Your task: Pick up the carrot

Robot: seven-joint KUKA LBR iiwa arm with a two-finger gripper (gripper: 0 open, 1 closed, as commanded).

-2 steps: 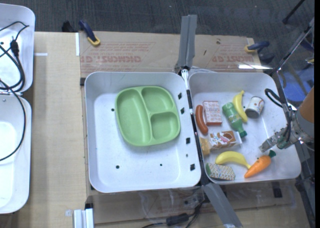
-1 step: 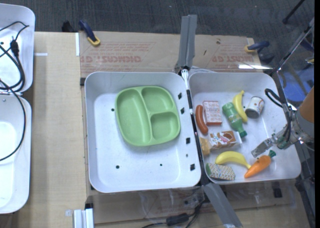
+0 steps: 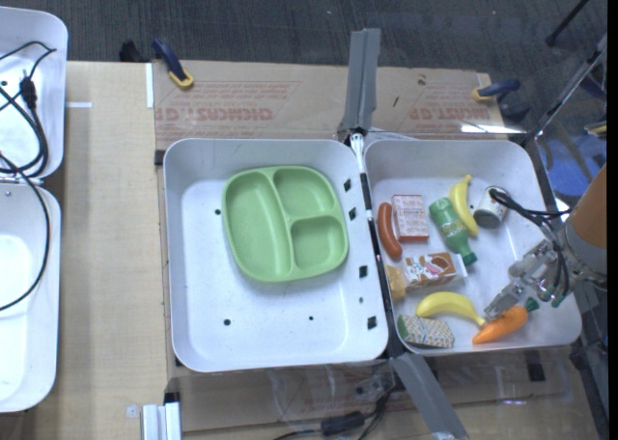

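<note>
Grasp step in hand: gripper [image 3: 506,307] down at the carrot [image 3: 501,325], lying in the near right corner of the right bin [image 3: 554,226]. Fingers seemingly at the carrot's upper end; spread or pinching, cannot tell. Next: close firmly, then lift straight. Banana [image 3: 450,306] just beside, snack packet [image 3: 427,332] near; green bottle [image 3: 452,230] farther back. Green divided plate [image 3: 286,223] alone in the left bin [image 3: 183,264].

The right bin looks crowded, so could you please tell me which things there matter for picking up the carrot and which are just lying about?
Belongs to the job:
carrot
gripper

Just lying about:
two bananas
green bottle
sausage
green plate in the left bin
</note>
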